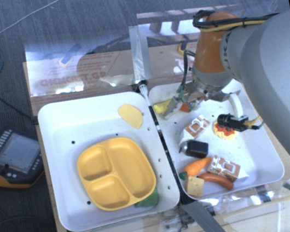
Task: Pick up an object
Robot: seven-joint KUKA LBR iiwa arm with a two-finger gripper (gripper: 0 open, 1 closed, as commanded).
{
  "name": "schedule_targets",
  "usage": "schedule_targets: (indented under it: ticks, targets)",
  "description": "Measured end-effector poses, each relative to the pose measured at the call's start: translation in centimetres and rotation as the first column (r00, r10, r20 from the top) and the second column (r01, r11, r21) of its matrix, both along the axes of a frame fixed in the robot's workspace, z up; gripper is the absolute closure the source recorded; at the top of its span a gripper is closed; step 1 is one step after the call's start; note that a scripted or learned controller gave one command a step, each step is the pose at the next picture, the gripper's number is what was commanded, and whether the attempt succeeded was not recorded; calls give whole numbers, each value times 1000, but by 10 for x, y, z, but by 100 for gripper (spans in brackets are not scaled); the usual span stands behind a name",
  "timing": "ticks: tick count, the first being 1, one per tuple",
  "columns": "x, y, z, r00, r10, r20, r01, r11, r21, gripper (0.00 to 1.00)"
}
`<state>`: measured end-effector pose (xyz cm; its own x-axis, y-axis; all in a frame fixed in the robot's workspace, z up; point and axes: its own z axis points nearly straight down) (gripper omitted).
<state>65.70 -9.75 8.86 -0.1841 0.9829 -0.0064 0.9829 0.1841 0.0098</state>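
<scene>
The arm's gripper [179, 103] was down low at the back of the right bin [274, 170]. Its tip was close to a small yellow toy [161, 107] that lay by the wall between the two bins. A little red bit [185, 108] sat just beside the tip too. I could not tell how the gripper was set, or if it had anything in it.

More toys lay nearer the front of that bin: a black block [196, 147], a carrot [198, 166], a sausage [219, 181], and two red and white pieces [197, 126].

The left bin [57, 156] had a yellow plate with three parts [116, 172] and a pale yellow chip [131, 115].

It looked like the reaching and grabbing step. Next, the gripper would need to squeeze one toy and lift it straight up, clear of the bin wall.
</scene>
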Motion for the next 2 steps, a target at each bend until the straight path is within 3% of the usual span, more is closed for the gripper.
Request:
schedule_targets:
  ticks: [1,2]
  targets:
    - [1,0,10,1000,2,2,-2,1000,-4,100]
    - [-13,61,93,977,-211,-13,211,977,1,100]
